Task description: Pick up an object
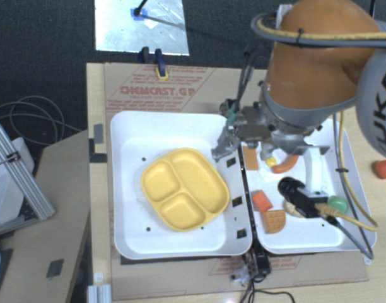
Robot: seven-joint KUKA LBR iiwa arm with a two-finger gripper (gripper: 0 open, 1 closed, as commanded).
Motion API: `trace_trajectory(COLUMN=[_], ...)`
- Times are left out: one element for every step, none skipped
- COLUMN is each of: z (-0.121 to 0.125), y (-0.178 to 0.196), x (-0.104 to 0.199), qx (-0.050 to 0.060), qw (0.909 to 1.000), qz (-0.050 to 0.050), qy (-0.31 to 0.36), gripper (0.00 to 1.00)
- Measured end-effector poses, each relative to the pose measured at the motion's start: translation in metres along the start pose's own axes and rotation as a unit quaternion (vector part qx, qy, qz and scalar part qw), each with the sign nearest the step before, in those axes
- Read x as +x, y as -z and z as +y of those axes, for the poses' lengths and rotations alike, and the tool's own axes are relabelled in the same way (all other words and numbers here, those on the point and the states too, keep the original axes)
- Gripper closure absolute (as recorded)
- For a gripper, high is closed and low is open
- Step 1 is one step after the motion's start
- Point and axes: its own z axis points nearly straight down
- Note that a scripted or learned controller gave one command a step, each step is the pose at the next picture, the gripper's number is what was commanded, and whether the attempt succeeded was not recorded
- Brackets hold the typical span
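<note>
1. End effector (226, 141) hangs over the seam where the two bins meet, toward their far side. Whether it is spread or pressed together cannot be told, and nothing is seen pinched in it.
2. Nearest candidate for the pick is the yellow divided plate (183, 188), which lies flat in the left bin (127, 169), its upper right rim just beside the end effector.
3. That plate looks wide and shallow, so a straight top grasp would likely slip. The better bet is to straddle the raised rim or one of the ridges between compartments.
4. Smaller things lie in the right bin (306, 235): an orange block (262, 199) touching or nearly touching a tan waffle-like piece (274, 220), a brown flat piece (250, 160) by the seam, an orange sausage-shaped piece (285, 164) partly under the wrist, and a green ball (337, 202) further right.
5. The orange block seems the easiest of these: compact, flat-sided, with free space on its near-left side. The approach should avoid nudging the waffle piece.
6. Whichever is chosen, the descent should clear the bin walls at the seam, where a collision is the main risk.
7. Both bins sit on printed cardboard on the tabletop (60, 182).
</note>
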Motion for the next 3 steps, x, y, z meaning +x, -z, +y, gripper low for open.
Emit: trace_trajectory(z=[-0.003, 0.023, -0.003], y=[-0.134, -0.193, -0.178], x=[0.032, -0.034, -0.113], qx=[0.002, -0.002, -0.003], qw=[1.0000, 1.0000, 1.0000], qz=[-0.001, -0.001, -0.001], qy=[-0.001, -0.006, -0.008], gripper=[0.00, 0.00, 0.00])
